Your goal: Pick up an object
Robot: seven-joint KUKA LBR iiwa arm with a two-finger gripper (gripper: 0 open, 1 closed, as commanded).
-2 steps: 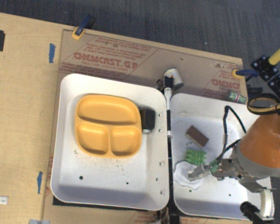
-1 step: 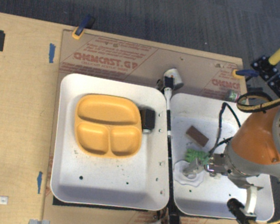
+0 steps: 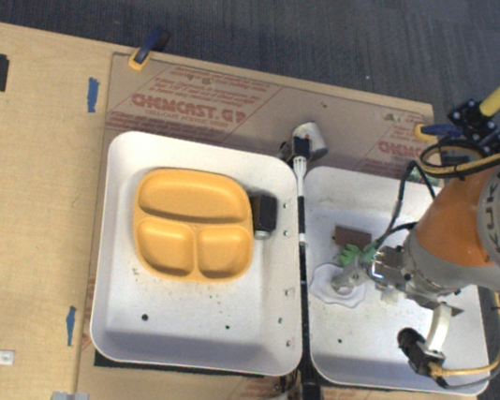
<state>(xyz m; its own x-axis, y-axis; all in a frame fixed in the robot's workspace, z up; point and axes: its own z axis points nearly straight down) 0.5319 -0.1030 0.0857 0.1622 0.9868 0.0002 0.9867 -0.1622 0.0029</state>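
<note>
In the right bin (image 3: 449, 370) lie a small brown block (image 3: 350, 236), a small green item (image 3: 351, 255) and a pale, see-through piece (image 3: 335, 289). My gripper (image 3: 359, 268) reaches in from the right and sits low over the green item and the pale piece, partly covering them. The grey arm with its orange band (image 3: 449, 228) hides the bin floor behind it. In the left bin (image 3: 117, 315) a yellow three-part plate (image 3: 194, 223) rests with a small black object (image 3: 264, 214) against its right edge.
A ridge (image 3: 300, 269) divides the two bins. Cables and a black connector (image 3: 419, 351) hang from the wrist over the right bin's lower part. Cardboard (image 3: 246, 108) lies under the bins, with a white fitting (image 3: 305, 142) at the back.
</note>
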